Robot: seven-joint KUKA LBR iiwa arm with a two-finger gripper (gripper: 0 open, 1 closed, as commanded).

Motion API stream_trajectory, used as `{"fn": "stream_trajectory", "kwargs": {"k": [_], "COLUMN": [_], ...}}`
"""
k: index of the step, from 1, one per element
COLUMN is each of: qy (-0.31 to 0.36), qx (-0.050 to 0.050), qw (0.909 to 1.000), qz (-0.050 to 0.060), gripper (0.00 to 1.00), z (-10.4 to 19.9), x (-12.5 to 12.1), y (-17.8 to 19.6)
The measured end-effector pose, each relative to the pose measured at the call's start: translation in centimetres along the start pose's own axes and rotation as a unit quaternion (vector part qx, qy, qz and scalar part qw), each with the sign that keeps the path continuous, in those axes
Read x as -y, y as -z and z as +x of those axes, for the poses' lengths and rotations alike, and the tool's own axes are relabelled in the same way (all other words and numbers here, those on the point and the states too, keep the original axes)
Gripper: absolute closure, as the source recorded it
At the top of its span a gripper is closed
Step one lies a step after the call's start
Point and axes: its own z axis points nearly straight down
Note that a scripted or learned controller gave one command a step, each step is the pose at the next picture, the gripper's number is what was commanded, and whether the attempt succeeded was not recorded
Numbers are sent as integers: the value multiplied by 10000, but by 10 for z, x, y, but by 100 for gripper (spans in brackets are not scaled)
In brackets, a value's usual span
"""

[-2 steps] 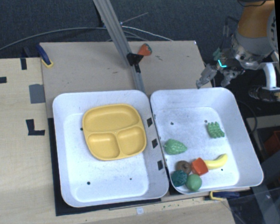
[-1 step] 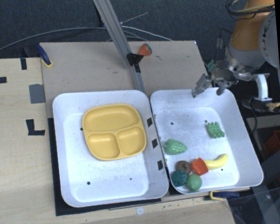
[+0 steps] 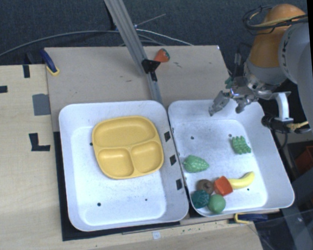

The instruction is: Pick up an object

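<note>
My gripper [image 3: 228, 106] hangs over the far edge of the right bin [image 3: 266, 139], its two fingers spread open with nothing between them. Below it in that bin lie a green studded piece [image 3: 240, 145], a light green bumpy fruit [image 3: 195, 163], a yellow banana [image 3: 242, 181], an orange-red block [image 3: 223, 186], a brown ring [image 3: 205, 185], a teal lump [image 3: 200, 199] and a green ball [image 3: 217, 203]. The last several cluster at the bin's near edge. All of them are well apart from the gripper.
The left bin [image 3: 79, 172] holds a yellow divided plate [image 3: 128, 146]. A grey pole [image 3: 132, 36] with a clamp stands behind the bins. The arm's orange band [image 3: 278, 18] is at the upper right.
</note>
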Motion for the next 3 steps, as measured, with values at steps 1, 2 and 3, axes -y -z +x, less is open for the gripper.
{"fn": "stream_trajectory", "kwargs": {"k": [1,2,3], "qy": [-2,10,3], "qx": [-5,-1,-2], "qw": [10000,10000,10000], "qz": [14,-14,-49], "gripper": [0,100,100], "z": [1,1,12], "x": [9,7,8], "y": [-62,-47,6]}}
